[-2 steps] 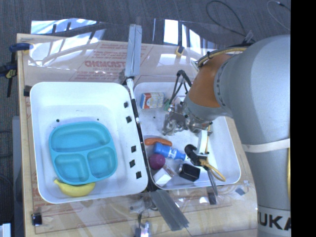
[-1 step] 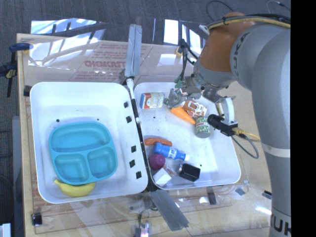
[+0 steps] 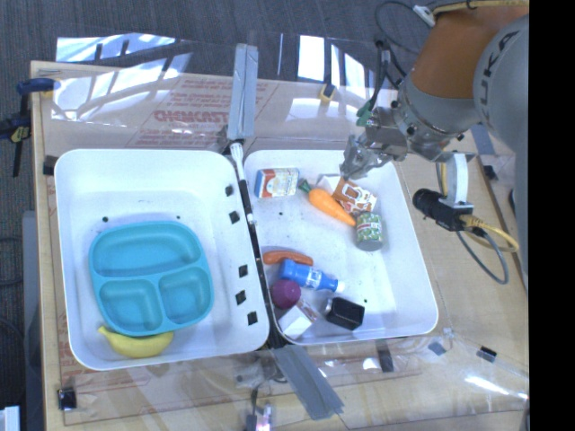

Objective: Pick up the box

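Camera view: looking down at a slant on a bench (image 3: 467, 366) carrying two shallow white bins side by side.
Arm: the grey arm with its orange band (image 3: 458, 48) is reaching in from the right, over the far edge of the right bin (image 3: 409, 268).
Gripper: the gripper (image 3: 358, 164) is hanging just above the box (image 3: 354, 196), fingers pointing down at it; how wide they are standing, I cannot tell, and the box is not showing between them.
Box: a small orange and white carton, lying in the far right part of the right bin, touching the carrot (image 3: 330, 206) on its left and sitting just beside the can (image 3: 368, 230).
Right bin, far side: a small milk carton (image 3: 276, 183) is lying near the divider wall.
Right bin, near side: a blue bottle (image 3: 308, 275), a purple ball (image 3: 287, 293), a black block (image 3: 344, 312) and a thin orange piece (image 3: 287, 259) are crowding together.
Left bin: the left bin (image 3: 72, 205) is holding a blue divided tray (image 3: 150, 277), with a banana (image 3: 135, 344) touching the tray's near edge.
Surface: the bench top is pale wood, with printed cardboard (image 3: 180, 106) and clear sheeting catching bright window reflections behind the bins.
Room: dark grey carpet (image 3: 135, 3) is showing beyond the bench; cables (image 3: 490, 241) are trailing on the right.
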`<state>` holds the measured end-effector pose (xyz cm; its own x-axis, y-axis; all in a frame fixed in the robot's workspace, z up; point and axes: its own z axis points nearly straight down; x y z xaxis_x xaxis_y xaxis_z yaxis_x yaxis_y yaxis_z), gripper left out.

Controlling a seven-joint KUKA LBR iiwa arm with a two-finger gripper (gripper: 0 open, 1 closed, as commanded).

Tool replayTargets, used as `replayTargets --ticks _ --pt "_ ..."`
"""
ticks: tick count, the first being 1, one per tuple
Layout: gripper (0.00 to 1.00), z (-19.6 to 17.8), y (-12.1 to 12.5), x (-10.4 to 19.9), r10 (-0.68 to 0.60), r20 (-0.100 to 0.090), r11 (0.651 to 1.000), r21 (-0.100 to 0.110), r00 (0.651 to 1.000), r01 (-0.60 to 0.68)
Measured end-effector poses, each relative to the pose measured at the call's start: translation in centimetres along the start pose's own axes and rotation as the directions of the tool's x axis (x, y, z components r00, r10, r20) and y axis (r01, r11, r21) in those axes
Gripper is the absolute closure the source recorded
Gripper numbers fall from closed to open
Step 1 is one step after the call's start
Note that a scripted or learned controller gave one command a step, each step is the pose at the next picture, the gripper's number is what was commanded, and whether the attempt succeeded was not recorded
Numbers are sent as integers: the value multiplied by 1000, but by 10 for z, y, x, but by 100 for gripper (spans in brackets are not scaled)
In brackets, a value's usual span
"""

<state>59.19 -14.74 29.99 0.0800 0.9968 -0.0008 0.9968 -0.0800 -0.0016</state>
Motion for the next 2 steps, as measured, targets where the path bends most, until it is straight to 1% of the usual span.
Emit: replayTargets --ticks 1,2 --pt "100 -63 57 -54 288 1 958 1 958 -288" --pt "100 44 29 -42 -108 -1 994 4 994 108"
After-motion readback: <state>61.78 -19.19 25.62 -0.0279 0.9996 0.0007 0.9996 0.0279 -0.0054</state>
